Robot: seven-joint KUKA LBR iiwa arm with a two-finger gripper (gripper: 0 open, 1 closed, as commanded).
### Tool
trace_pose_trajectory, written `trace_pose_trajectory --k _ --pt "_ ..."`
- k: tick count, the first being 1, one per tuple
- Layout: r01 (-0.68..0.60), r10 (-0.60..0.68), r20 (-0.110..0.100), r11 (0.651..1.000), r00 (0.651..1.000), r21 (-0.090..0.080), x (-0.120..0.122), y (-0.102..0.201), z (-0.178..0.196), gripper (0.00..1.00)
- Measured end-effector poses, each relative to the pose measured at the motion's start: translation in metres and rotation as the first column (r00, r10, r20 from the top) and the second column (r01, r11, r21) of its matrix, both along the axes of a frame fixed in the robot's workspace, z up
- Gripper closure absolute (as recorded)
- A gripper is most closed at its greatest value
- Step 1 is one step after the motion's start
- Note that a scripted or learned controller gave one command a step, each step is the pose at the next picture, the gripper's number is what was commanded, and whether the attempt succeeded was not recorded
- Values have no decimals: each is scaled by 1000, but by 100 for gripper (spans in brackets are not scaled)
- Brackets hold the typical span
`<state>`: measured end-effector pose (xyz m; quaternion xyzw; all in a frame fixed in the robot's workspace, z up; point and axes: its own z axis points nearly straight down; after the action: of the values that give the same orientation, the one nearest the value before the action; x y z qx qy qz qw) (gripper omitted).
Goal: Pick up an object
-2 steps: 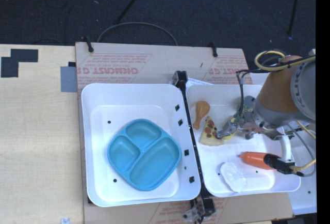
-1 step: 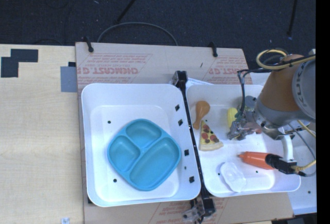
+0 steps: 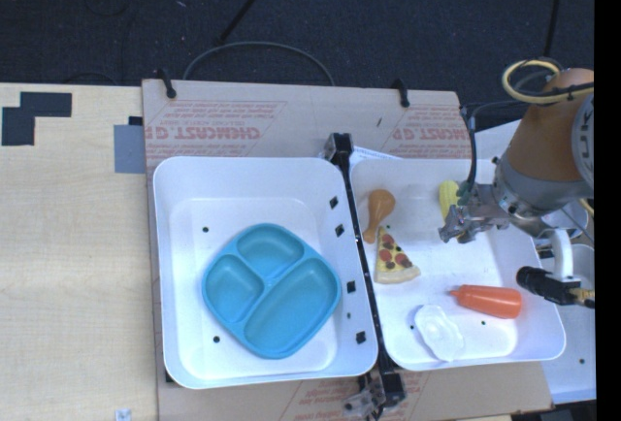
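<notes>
The right bin [image 3: 543, 343] holds a toy chicken drumstick [image 3: 378, 208], a pizza slice [image 3: 394, 259], a yellow piece [image 3: 447, 198], an orange carrot-like piece [image 3: 488, 301] and a white lump [image 3: 440, 330]. My gripper [image 3: 466, 225] hangs over the upper right part of this bin, just right of and below the yellow piece, with nothing visibly between its fingers. The carrot-like piece lies below it, apart from it.
The left bin [image 3: 184, 186] holds a blue divided plate [image 3: 271, 288]. A black divider [image 3: 351, 244] runs between the bins. The arm's grey body with its orange band [image 3: 548, 143] reaches in from the right over the bin's edge. Cardboard [image 3: 252, 118] lies beneath the bins.
</notes>
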<state>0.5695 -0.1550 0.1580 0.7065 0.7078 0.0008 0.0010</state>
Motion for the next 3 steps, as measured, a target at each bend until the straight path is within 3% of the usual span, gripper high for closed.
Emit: trace_pose_trajectory --k 1,3 --pt "0 0 0 1000 1000 0 1 -1 50 100" --pt "-3 3 -7 1000 1000 4 -28 112 60 100"
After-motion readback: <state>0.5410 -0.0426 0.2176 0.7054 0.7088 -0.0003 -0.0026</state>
